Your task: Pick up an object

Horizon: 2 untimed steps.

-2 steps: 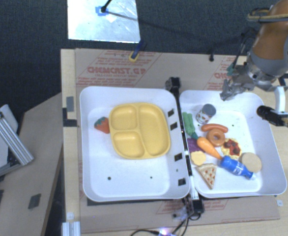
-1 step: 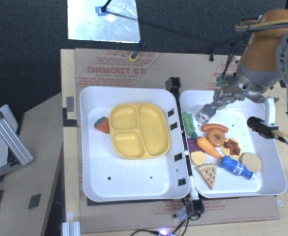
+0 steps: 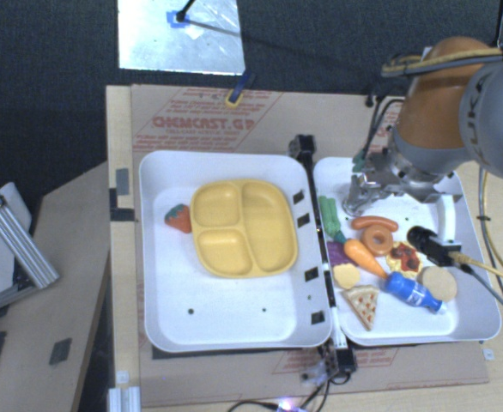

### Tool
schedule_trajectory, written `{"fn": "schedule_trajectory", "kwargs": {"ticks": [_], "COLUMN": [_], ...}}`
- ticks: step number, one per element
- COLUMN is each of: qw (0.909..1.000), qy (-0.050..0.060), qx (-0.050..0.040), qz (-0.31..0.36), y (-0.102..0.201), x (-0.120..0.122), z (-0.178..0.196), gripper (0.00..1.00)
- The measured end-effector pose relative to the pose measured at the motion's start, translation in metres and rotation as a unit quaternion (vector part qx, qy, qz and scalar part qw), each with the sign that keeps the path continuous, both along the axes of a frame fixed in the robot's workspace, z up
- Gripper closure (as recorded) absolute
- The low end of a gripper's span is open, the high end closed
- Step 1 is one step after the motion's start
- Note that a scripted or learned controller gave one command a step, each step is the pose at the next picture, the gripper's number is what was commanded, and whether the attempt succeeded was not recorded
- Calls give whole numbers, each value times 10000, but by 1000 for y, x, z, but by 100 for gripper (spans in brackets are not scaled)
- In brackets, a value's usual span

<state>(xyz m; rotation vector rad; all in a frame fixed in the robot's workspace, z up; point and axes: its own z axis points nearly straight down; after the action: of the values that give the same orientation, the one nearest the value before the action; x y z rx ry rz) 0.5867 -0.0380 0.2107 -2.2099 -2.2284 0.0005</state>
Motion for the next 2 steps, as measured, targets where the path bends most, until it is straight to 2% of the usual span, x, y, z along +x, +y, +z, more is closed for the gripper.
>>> {"fn": "schedule_trajectory", "kwargs": {"ticks": [1,2], "qw": [10000,10000], "qy": [-1,-5], "qx": [2,0], "qz": [4,2], "y": [48,76], "x": [-30,-64], "z": [-1,11], "gripper": [100,100]}}
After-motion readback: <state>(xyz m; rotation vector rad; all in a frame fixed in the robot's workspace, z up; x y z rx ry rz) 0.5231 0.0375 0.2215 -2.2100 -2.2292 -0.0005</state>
